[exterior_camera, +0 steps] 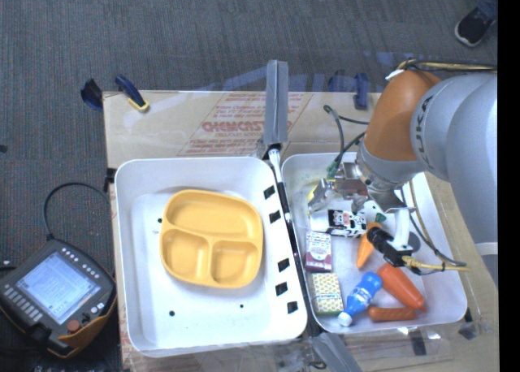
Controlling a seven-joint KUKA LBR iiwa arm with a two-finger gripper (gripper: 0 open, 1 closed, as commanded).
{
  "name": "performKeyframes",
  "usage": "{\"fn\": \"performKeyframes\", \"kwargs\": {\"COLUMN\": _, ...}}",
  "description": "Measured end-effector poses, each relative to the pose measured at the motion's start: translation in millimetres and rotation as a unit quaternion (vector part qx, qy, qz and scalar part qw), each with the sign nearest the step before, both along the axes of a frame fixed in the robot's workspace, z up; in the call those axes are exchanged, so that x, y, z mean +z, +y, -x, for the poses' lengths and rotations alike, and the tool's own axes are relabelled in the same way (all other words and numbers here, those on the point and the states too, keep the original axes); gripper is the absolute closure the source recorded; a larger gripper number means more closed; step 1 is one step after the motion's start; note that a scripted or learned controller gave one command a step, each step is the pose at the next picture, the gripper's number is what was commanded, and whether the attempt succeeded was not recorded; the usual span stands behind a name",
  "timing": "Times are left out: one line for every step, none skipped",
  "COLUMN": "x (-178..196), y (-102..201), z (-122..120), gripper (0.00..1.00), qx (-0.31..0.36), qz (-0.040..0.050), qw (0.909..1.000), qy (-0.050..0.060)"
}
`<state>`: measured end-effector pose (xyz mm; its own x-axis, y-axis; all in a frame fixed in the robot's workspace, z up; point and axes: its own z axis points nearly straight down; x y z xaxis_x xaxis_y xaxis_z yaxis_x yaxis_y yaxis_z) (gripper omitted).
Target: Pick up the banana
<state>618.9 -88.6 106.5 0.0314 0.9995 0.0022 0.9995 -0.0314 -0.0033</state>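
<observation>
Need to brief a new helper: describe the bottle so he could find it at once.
Start at the right-hand white bin and go to its near edge. There a small bottle lies tilted between a pale patterned box and two carrots. It is the only blue thing in the bin, and it has a white cap.

A robotics lab: grey carpet floor (162,21) surrounds a worktop (187,123) with clamps (130,93) along its upper edge, two white bins (130,281) mid-frame, an industrial arm (455,127) at right, and a teach pendant (57,293) lower left.
</observation>
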Motion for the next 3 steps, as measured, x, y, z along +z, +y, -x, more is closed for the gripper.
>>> {"fn": "performKeyframes", "kwargs": {"x": -20, "y": -7, "z": -25, "gripper": 0.00, "qx": 0.013, "qz": 0.0000, "qw": 0.9999, "qy": 0.000}}
{"fn": "performKeyframes", "kwargs": {"x": -12, "y": -6, "z": -25, "gripper": 1.00, "qx": 0.014, "qz": -0.0014, "qw": 0.9999, "qy": 0.002}}
{"fn": "performKeyframes", "kwargs": {"x": 80, "y": 38, "z": -26, "gripper": 1.00, "qx": -0.010, "qz": 0.0010, "qw": 0.9999, "qy": 0.000}}
